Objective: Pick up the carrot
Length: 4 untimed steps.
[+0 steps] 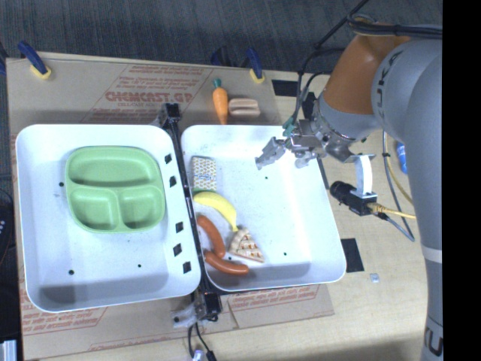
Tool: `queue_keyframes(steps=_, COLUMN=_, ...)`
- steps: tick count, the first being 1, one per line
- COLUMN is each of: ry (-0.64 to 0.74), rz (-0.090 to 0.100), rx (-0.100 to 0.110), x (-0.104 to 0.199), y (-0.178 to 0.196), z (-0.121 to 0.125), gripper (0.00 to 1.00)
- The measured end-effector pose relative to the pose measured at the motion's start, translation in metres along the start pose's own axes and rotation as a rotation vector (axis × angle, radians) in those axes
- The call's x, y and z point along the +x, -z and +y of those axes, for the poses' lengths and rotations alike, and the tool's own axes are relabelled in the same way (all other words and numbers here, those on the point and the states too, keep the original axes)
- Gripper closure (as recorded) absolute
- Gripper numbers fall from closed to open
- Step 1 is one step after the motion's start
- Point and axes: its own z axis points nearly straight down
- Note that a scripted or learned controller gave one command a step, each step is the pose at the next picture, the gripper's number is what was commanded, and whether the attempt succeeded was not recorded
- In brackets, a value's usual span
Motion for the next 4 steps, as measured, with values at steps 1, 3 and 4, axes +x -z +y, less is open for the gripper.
queue_keyframes(steps=1, ry=0.134, rz=0.000, rx=0.001, x=0.068, y=-0.063, z=-0.060, gripper=0.00)
queue_keyframes(steps=3, ry=-0.241, rz=0.000, rx=0.001, x=0.054, y=-0.126, z=-0.021, gripper=0.00)
queue_keyframes(steps=4, ry=-0.238, rz=0.002, rx=0.004, x=0.054, y=-0.116, z=-0.022, gripper=1.00)
